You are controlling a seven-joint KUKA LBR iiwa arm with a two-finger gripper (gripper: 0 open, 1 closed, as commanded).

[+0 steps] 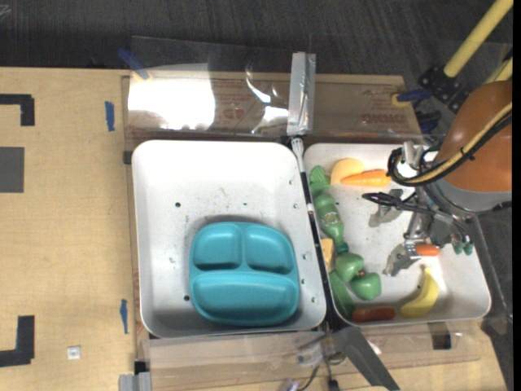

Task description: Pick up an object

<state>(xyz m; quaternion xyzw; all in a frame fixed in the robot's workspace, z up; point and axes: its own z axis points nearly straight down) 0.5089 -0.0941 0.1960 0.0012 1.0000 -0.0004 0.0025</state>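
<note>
— Teal divided plate (244, 274) sitting alone in the left bin (163, 177), well apart from any action.

— Right bin (476, 296) crowded instead: green toy vegetables (327, 212) lined along its left wall, green pepper (358, 282) near a red piece (373, 314) at the front edge, orange carrot (366, 179) and yellow piece (348, 168) at the back.

— Gripper (404, 255) low over that bin's middle, fingers spread, pinching nothing. Small orange piece (427, 251) just beside it, banana (423, 293) just below.

— Could easily close on air: closest targets lying off to the side of the fingers, not between. Might also nudge the banana toward the wall, or slip off its curved skin.
</note>
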